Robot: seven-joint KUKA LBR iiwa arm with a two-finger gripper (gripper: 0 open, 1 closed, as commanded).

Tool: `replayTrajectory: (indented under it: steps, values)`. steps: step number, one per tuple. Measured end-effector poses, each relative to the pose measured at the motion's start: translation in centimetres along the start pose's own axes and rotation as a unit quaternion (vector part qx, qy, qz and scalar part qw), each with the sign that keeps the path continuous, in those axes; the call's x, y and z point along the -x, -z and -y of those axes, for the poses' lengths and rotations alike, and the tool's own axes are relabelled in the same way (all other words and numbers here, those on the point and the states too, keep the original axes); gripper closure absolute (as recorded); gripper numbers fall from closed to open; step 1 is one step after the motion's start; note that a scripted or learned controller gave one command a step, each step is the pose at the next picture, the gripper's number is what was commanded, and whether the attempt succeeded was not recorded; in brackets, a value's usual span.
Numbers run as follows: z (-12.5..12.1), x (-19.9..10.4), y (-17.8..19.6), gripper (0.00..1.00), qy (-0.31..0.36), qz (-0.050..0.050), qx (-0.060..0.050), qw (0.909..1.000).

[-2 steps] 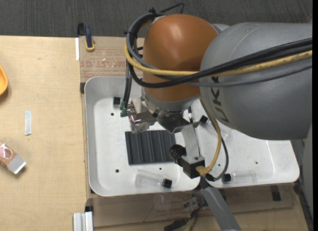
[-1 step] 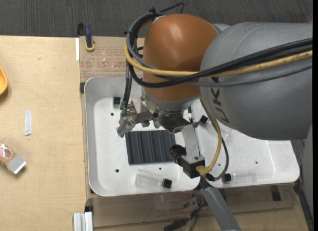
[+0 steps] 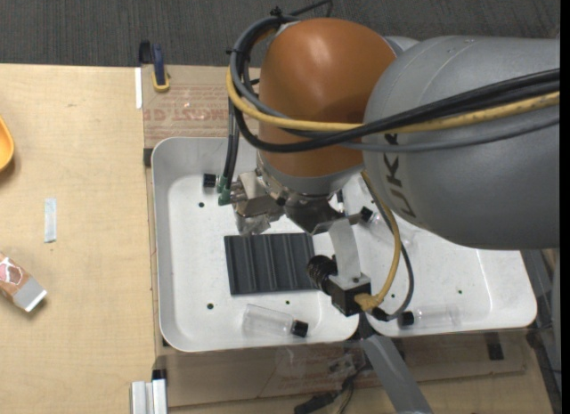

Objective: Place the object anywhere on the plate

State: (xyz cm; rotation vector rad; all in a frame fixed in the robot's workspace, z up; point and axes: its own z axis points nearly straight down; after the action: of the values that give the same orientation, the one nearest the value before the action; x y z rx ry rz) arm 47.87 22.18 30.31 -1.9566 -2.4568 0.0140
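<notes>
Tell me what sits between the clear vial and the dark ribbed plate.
Nothing visible: only bare bin floor separates the clear vial from the dark ribbed plate just above it.

Your grey KUKA arm comes in from the right as a broad, rounded link and ends above the jaws in a large, domed orange band. Black and yellow cables loop around that band just above the wrist, and one yellow cable hangs down to the right of the jaws. Below the band you see the dark metal wrist housing, pointing steeply downward. The two-finger gripper sits under it, mostly hidden by the arm's own bulk; you cannot tell how the jaws stand from here.
</notes>
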Motion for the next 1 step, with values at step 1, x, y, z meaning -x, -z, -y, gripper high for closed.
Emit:
replayTrajectory:
  steps: [1]
  values:
    - [0.00,0.00,0.00,0.00,0.000,0.000,0.000,1.0000]
